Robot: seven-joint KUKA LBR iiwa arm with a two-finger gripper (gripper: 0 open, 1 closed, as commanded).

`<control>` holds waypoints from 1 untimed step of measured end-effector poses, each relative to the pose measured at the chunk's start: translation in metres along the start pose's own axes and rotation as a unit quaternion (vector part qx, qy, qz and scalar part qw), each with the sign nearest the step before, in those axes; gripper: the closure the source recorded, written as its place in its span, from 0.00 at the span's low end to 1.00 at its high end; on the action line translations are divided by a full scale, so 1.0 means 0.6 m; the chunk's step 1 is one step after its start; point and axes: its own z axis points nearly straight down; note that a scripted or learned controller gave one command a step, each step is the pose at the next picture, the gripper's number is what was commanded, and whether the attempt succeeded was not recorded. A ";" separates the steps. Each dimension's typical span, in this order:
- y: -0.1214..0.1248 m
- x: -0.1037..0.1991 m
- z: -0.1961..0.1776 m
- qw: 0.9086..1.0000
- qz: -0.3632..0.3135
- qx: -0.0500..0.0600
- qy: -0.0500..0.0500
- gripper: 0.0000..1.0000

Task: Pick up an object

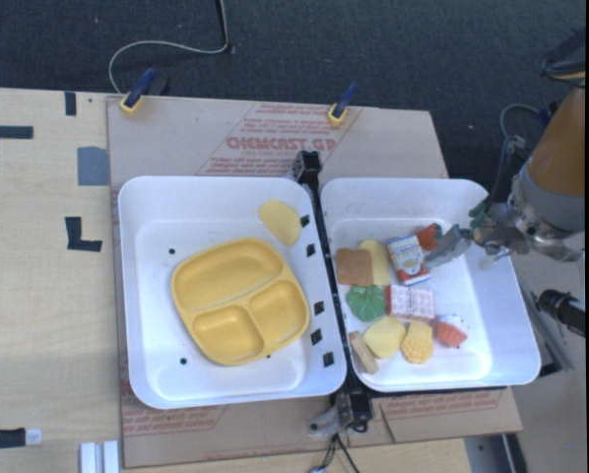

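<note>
- Dark carpet lay behind a pale wooden bench (38,294) on which a cardboard sheet (275,141), held by two blue-and-yellow clamps, carried two shallow white bins side by side.
- Nearest the gripper (450,244) in the right bin (501,363) lay a small red-and-white carton (407,255), the likeliest object to be picked up; it looked light, boxy and stiff enough to be pinched across its flat faces, though its printed skin would probably be slick.
- Just beside it sat a small red piece (429,235), almost under the fingertip and partly hidden; whether the gripper touched it could not be told.
- Around the carton crowded toy foods of moulded plastic: a brown slab (354,265), a pale yellow piece (377,258), a bumpy green lump (366,303), a pink-checked packet (411,302), a rounded yellow lump (384,337), a ridged orange-yellow piece (418,343), a red-orange wedge (450,333) and a tan stick (361,353); rounded ones would likely slip, and close packing left little room for fingers.
- Grey and slender, the gripper hung low over the bin's upper right part; whether its fingers were released or clenched could not be told, and nothing showed between them.
- Across the divider, the left bin (142,264) held a smooth yellow compartment tray (239,300) and a pale yellow rounded piece (281,221) near its upper right corner.
</note>
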 end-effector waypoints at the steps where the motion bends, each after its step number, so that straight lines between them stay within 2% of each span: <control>1: 0.133 0.031 0.185 1.000 -0.002 0.000 0.000 0.00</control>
